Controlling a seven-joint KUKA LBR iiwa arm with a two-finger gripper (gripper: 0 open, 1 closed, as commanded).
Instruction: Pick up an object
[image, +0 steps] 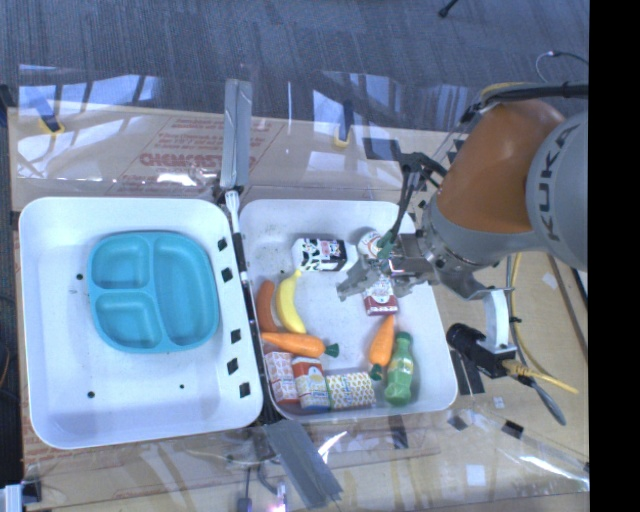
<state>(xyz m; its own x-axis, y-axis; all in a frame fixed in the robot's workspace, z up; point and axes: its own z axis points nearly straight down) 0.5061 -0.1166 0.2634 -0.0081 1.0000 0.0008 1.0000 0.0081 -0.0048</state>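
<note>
Reaching in from the right with the gripper (375, 275), hanging it low over the right bin (335, 320) near that bin's far right corner. Not showing clearly enough whether spread or pressed together: cannot tell from this slant. Hovering directly above a small red carton (381, 300), overlapping its upper edge in the view, though not showing whether touching it or pinching it. Bulking over the bin's right side with the grey arm and its orange band (495, 165).

Lying in the right bin along with the red carton:
- Sitting toward the back, a black-and-white milk carton (320, 253), with a small round white item (370, 242) just beside it to the right.
- Resting left of middle, a yellow banana (290, 304), touching a long orange-red piece (265, 305) that is lying against the left wall.
- Lying crosswise below those, a carrot (297, 344) with its green tip pointing right.
- Leaning below the red carton, a second carrot (382, 340), touching a green bottle (400, 369) to its right.
- Lining the near wall, a row of small packets (318, 387), ending beside the green bottle.

Sitting in the left bin (40, 330), well apart from the gripper, a blue divided plate (155, 290), lying flat with its compartments facing up.
</note>
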